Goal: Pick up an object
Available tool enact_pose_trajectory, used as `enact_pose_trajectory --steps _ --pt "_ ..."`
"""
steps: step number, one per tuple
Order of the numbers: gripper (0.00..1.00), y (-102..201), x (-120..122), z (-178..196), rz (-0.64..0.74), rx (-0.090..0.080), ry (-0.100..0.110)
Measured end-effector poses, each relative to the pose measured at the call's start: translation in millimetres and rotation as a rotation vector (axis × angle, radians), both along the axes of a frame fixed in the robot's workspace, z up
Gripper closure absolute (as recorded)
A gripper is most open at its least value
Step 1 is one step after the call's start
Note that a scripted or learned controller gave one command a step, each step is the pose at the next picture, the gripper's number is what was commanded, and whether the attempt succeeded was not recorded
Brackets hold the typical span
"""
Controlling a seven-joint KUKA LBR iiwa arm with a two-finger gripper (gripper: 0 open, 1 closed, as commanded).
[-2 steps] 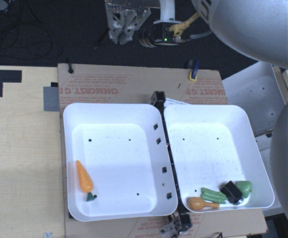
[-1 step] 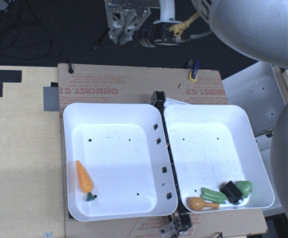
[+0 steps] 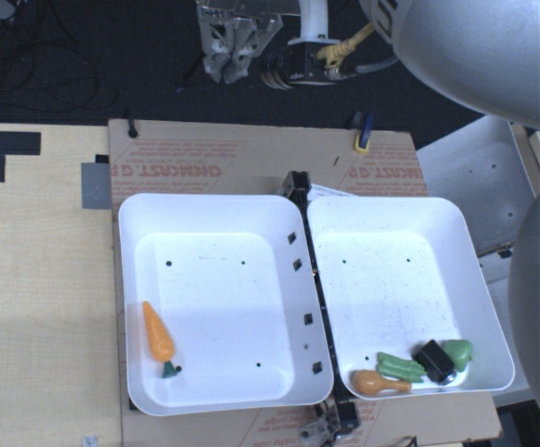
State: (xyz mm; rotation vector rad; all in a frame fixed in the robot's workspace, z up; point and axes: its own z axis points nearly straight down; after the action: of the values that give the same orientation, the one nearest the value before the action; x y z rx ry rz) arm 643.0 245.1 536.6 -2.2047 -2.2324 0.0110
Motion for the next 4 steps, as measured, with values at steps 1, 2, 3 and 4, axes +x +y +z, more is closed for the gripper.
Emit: enact_pose_trajectory --steps 1,2,3,4 --pt "1.0 0.0 0.0 0.0 0.0 0.0 0.0" --pt "1.0 0.0 0.0 -0.1 0.001 0.0 0.0" --pt "1.0 0.0 0.0 -0.1 0.001 0.0 0.0" --pt "1.0 0.0 0.0 -0.1 0.001 0.0 0.0"
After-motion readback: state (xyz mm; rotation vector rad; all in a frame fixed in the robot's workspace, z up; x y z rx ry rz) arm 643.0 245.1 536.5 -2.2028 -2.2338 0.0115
